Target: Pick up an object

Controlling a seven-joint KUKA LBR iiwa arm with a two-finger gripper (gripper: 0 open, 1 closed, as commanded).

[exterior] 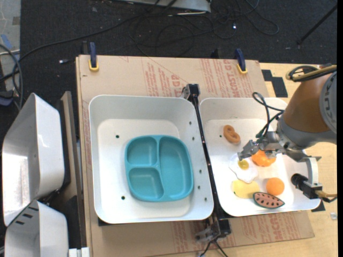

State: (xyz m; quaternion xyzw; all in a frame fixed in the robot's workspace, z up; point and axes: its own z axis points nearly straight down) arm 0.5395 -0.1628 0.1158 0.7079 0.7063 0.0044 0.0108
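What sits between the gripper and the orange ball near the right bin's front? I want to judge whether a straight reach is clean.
Nothing visible lies between them. The gripper sits over another orange piece; the orange ball lies just in front, with bare bin floor between. The fried egg lies to the side.

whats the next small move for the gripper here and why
Probably a short descent straight down. The gripper sits over the orange ball in the right bin, with the fried egg close beside it. The view does not show the ball held, so a careful drop before closing seems safest.
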